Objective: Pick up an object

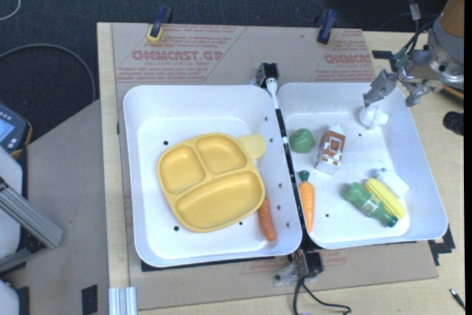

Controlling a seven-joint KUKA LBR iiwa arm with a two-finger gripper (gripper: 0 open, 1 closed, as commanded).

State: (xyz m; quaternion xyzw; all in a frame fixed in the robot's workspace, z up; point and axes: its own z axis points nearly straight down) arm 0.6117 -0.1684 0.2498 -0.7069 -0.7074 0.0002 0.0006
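My gripper (394, 91) hangs over the far right corner of the right bin (424, 158), its fingers spread open with nothing between them. Just below its left finger (377, 90) lies a small white object (372, 116). Further in the right bin lie a green round fruit (301, 140), a small brown and white carton (331, 149), a carrot (306, 204) by the left wall, and a green item with a yellow corn cob (376, 201) on it.
The left bin (140, 158) holds a yellow divided tray (210, 181) and an orange sausage-shaped item (265, 221) by its right wall. Clamps (157, 23) (327, 24) stand at the board's far edge. A black divider rail (282, 140) runs between the bins.
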